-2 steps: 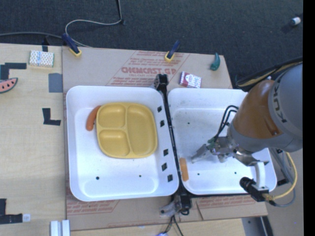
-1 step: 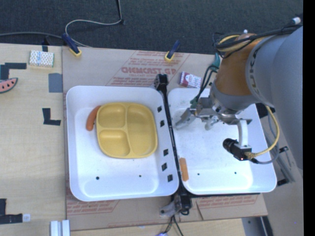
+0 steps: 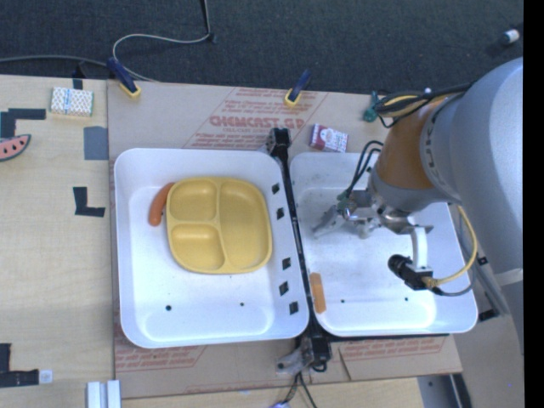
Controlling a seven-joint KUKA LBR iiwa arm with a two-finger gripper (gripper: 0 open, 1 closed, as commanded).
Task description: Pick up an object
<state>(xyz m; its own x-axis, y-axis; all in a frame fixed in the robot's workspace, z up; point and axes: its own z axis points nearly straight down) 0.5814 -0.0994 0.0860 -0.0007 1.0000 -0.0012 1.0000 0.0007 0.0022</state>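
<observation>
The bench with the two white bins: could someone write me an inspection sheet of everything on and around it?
Surface: cardboard sheet under two white bins, left bin and right bin, side by side.
Job's things: yellow divided plate in left bin, orange sausage-shaped piece at its left edge; small orange piece by right bin's left wall.
Clutter: small red-and-white packet above right bin; patterned block and watermelon-slice toy far left.
Hand: hand low over right bin; nothing seen between its fingers.
Cables: yellow cable on the arm; white cord on the floor.
Surroundings: dark carpet beyond bench.
</observation>
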